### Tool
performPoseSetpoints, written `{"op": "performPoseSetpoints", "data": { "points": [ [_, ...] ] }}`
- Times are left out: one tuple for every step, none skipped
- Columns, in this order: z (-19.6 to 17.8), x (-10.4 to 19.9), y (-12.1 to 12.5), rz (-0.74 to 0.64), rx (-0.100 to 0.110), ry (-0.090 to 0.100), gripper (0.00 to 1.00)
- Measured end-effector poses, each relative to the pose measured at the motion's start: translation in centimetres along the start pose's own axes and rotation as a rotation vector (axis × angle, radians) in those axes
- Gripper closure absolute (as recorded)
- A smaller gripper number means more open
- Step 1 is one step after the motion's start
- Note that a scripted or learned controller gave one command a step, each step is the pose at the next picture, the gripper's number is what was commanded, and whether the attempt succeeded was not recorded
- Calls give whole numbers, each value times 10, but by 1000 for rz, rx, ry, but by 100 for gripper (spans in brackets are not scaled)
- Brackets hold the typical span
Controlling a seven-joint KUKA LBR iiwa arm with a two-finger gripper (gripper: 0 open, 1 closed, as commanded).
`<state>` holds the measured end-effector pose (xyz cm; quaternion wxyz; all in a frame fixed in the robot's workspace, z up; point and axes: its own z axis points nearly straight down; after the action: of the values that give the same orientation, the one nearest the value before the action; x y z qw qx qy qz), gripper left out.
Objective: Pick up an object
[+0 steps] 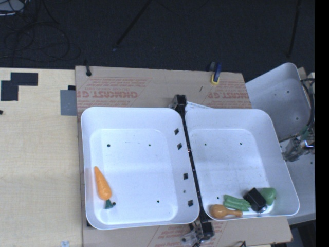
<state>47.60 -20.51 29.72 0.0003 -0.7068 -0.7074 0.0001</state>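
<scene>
- Right bin (241, 122), near edge: an orange pear-shaped toy (224, 211) lies with its thin neck pointing right; just beside it a green pod (236, 203), a black block (255, 199) and a green lump (268, 193).
- Left bin (128, 118), near-left corner: a toy carrot (102, 184) lies lengthwise near-to-far, green top (109, 205) at the near end.
- Both bins rest on cardboard (154, 89) on the counter (36, 153).
- Tool: its state cannot be told.

- A cardboard sheet (154, 89) with red print is laid under the bins.
- A yellow-and-blue clamp (216, 74) is fixed at its far edge.
- Black cables (31, 19) are seen on the dark floor, far left.
</scene>
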Motion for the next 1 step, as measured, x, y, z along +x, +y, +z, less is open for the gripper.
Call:
{"op": "performPoseSetpoints", "data": {
  "points": [
    [36, 28, 35, -2, 4, 2, 100]
  ]
}}
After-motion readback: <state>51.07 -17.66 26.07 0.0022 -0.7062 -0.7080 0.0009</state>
